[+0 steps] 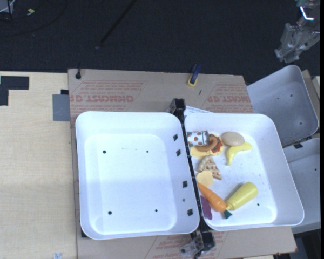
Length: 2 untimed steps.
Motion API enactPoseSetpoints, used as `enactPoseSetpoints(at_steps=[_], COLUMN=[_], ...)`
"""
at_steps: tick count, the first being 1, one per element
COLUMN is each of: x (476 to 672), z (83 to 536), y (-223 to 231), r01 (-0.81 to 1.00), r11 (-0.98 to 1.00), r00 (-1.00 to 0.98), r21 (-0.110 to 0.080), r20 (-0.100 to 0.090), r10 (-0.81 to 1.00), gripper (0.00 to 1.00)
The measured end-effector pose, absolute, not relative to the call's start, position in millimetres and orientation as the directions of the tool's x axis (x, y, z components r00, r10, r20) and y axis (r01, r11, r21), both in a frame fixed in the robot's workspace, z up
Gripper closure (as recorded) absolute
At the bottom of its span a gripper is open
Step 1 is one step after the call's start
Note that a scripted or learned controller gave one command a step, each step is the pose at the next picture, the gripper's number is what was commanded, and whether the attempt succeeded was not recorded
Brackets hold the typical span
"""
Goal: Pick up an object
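Note:
Several toy foods lie in the right bin (281, 161). A small printed can (197, 138) lies by the divider, with a tan bun (232, 138) and a banana (236, 153) to its right. Below them are a pizza slice (210, 167), a cheese wedge (204, 178), an orange carrot (213, 198), a purple piece (206, 209) and a yellow bottle (242, 195). My gripper (295, 41) hangs high at the top right, far above and beyond the right bin, with nothing seen in it.
The left bin (86, 171) sits beside the right one on brown cardboard (129, 93). A blue and yellow clip (194, 75) lies on the cardboard's far edge. A grey metal plate (283, 104) stands at the right, under the gripper.

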<state>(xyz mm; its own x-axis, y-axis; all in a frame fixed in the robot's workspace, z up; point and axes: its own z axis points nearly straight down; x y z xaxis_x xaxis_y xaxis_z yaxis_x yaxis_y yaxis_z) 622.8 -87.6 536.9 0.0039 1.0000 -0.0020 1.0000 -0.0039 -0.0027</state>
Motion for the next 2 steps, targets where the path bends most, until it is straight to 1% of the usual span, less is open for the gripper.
enactPoseSetpoints(at_steps=[1, 2], x=[600.4, 588.8], z=[537, 537], y=[5, 60], r01=[1.000, 1.000], r11=[0.009, 0.006], r00=[-0.009, -0.006], r21=[-0.005, -0.006], r20=[0.003, 0.001], r10=[1.000, 1.000], gripper=[1.00, 1.00])
